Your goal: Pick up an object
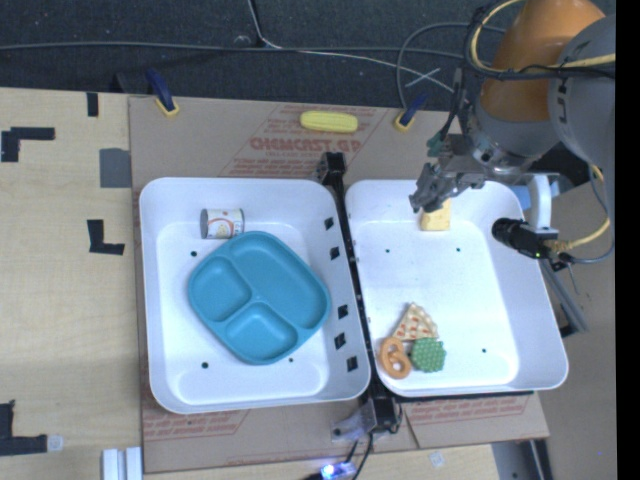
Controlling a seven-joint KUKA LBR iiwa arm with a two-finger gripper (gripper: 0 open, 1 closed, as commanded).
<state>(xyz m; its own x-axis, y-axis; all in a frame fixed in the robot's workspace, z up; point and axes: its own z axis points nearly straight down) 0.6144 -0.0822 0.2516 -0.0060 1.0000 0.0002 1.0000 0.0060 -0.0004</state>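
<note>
Pale yellow block [435, 219] — small, squarish, foam-like — was seen near the far edge of the right white bin [500, 298], lying on the bin floor. The two-finger gripper [432, 199] was positioned directly over it, its dark fingertips at the block's top edge; whether the block was actually caught between them, or whether the tool was released or clenched, could not be told from the slanted view. The grey arm with its orange band [545, 28] was extended in from the right, cables looped around it.

Nearer the front of the same bin, three small items were clustered together: a tan triangular piece [414, 323], a brown ring-shaped pretzel [394, 358] and a green leafy piece [429, 354], the three touching or nearly so.

In the left white bin [165, 298] a blue divided plastic plate [257, 295] was laid at a tilt to the bin's sides, and a small white can [222, 223] was found on its side just beyond it, near the far left corner.

Beyond the bins, on the brown cardboard sheet [200, 138], a yellow banana-shaped object [328, 121] was left — well apart from the gripper.
</note>
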